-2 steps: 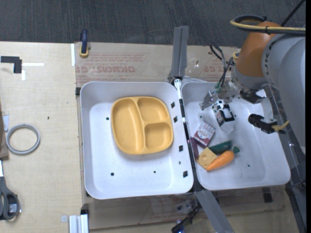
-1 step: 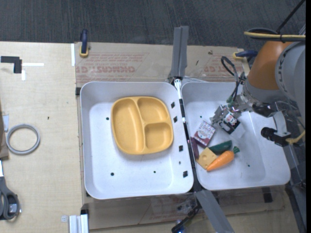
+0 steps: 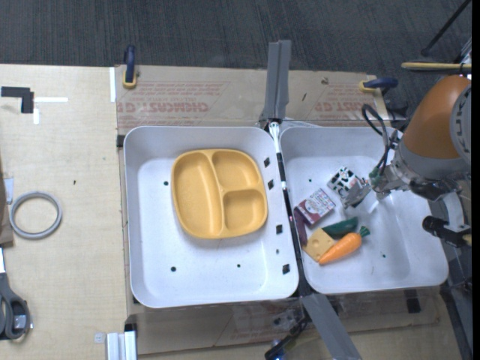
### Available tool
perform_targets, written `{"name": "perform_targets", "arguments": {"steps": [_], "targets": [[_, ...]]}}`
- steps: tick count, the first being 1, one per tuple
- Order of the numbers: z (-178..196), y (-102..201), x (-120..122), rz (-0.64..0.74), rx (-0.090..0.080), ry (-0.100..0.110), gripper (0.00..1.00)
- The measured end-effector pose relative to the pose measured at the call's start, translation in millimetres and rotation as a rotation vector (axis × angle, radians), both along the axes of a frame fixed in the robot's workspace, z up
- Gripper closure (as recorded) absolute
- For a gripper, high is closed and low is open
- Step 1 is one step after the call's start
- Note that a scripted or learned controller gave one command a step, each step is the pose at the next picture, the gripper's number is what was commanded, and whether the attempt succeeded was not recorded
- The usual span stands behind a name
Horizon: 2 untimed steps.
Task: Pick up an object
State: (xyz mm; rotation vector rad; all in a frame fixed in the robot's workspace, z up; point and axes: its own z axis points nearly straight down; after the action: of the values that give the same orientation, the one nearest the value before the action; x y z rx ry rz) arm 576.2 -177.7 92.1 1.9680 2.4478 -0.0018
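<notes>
The right bin [image 3: 397, 265] holds several small objects. A black-and-white patterned piece [image 3: 343, 179] lies near its middle, with a small red and pink box [image 3: 316, 205] to its left. Below them lie an orange toy carrot [image 3: 341, 247] with a green top [image 3: 346, 228] and a yellow cheese wedge [image 3: 320, 243]. My gripper [image 3: 361, 192] reaches in from the right and sits low in the bin, right beside the patterned piece on its lower right. Nothing visibly hangs from it.
The left bin [image 3: 150, 276] holds a yellow divided plate [image 3: 220, 193]. The arm's orange band [image 3: 441, 118] and grey wrist hang over the right bin's right side. A grey tape ring [image 3: 33, 214] and scissors [image 3: 13, 315] lie on the bench at far left.
</notes>
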Motion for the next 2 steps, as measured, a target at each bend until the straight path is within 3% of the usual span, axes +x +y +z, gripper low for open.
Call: {"name": "perform_targets", "arguments": {"steps": [1,2], "targets": [[0,15,-21,0.237,0.001,0.0,0.0],[-1,34,12,-0.087,0.0,0.001,0.0]]}}
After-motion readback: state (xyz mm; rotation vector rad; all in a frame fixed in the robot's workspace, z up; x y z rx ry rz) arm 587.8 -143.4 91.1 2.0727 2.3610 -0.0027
